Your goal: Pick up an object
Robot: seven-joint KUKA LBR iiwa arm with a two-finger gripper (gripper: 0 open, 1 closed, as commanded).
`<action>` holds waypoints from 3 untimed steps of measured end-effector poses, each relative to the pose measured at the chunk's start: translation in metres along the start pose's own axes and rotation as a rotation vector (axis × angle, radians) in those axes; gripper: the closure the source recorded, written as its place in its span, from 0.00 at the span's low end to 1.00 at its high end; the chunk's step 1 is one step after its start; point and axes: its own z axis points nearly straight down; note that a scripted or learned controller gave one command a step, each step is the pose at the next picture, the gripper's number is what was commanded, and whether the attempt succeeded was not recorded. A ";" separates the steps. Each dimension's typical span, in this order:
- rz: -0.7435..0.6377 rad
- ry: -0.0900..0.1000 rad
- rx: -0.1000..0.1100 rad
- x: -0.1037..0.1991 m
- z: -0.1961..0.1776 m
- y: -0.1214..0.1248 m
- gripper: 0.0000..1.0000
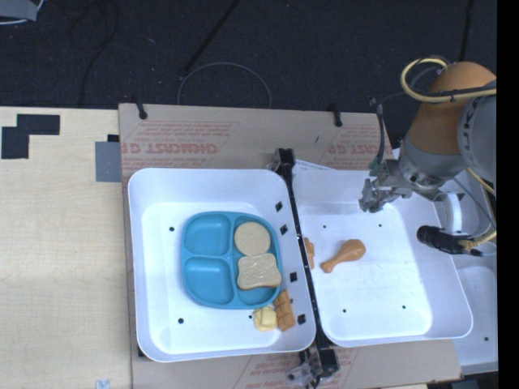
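Tool (371, 201) above smooth drumstick (344, 255)

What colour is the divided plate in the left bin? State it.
Light blue: the divided plate shows it best in the camera view, in the left bin.

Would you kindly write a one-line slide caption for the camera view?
End effector above right bin holding a toy drumstick; left bin's blue divided plate carries toy bread.
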 end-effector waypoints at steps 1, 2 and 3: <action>-0.004 0.001 0.001 0.002 -0.043 0.000 1.00; -0.004 0.000 -0.001 0.001 -0.096 0.001 1.00; -0.008 0.003 0.006 0.054 -0.102 -0.013 1.00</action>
